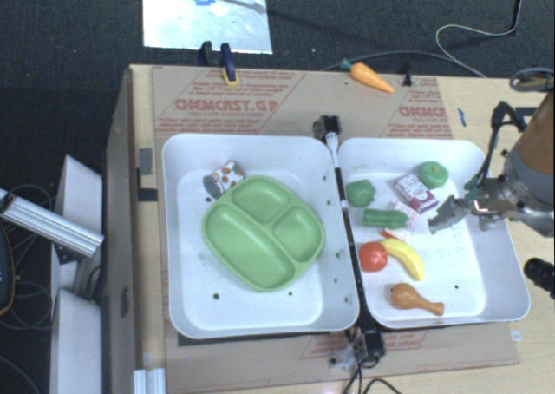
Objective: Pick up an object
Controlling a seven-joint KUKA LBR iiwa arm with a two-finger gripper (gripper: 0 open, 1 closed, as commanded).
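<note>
Two bins are set side by side on the desk (286, 93). A divided plate (263, 232) and a can (224, 179) are contained in the left bin (186, 297). Toy foods are scattered in the right bin (494, 297); a carrot (371, 76) lies behind it.

Arm (531, 171): grey body, orange band above wrist, entering from right edge. Wrist section pale grey metal, blocky, with dark fittings. Thin dark cable looping along arm's upper side near grey ring-shaped part. Gripper (447, 214): grey metal, small. Finer detail too blurred to resolve.
</note>
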